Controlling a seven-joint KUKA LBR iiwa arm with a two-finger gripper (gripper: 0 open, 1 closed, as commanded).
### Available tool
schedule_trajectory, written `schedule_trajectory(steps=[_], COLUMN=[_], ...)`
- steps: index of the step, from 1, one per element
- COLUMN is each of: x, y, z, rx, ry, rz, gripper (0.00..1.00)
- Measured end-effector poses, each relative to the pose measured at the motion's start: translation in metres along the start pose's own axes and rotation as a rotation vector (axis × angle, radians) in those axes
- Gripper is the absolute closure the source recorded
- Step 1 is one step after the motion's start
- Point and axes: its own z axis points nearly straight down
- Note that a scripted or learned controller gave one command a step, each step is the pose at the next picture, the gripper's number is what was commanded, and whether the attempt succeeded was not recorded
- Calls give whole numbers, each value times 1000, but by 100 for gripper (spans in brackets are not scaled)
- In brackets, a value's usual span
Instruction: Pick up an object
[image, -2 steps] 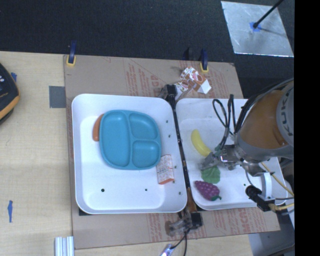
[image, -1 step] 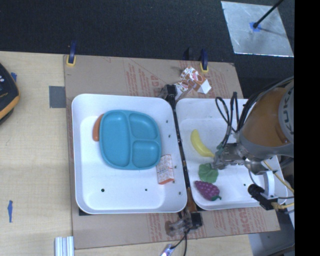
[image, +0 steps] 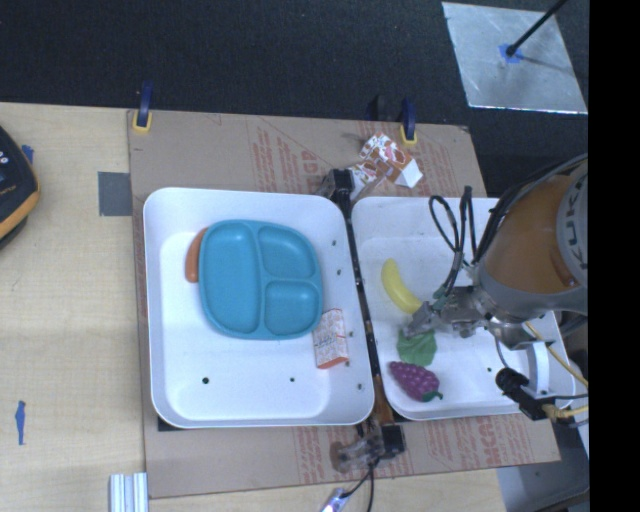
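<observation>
Reaching in over the right-hand shallow white plastic bin (image: 470, 225), grey arm with orange band (image: 535, 245) angled down, tool (image: 420, 325) sitting low at the near-left part of that bin. Tool state: cannot tell, tip too small and blurred against what lies below.

Key relation: small green leafy plastic toy vegetable (image: 418, 348) lying right under and just on the near side of the tool, touching or nearly touching, cannot tell which. Likely target, judging by nearness. No clear long axis on it, lumpy and roughly as wide as long, so approach angle probably mattering little.

Yellow curved plastic toy banana (image: 399, 286) lying just beyond the tool on the far-left side, long axis running from far-left toward the tool, smooth and glossy, likely slippery across its width. Purple knobbly plastic toy grape bunch (image: 414, 380) lying nearer the front than the green piece, just beside it, long axis running left-to-right, bumpy surface.

Well apart to the tool's left, in the other white bin (image: 160, 330): light blue moulded plastic divided plate (image: 262, 280) with three compartments, an orange rounded thing (image: 192, 256) peeking out past its far edge, a small printed paper packet (image: 331, 338) leaning by the bin's wall nearest the tool.

Brown cardboard sheet (image: 250, 150) covering the tabletop under both bins. Nothing seen lifted yet.
</observation>
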Motion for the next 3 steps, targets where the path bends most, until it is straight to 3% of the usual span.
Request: schedule_trajectory(steps=[1,2,3], x=[14,22,21], y=[2,-12,-12], z=[10,11,1], rx=[0,0,2], ry=[2,1,0], rz=[3,5,1], gripper=[0,0,100])
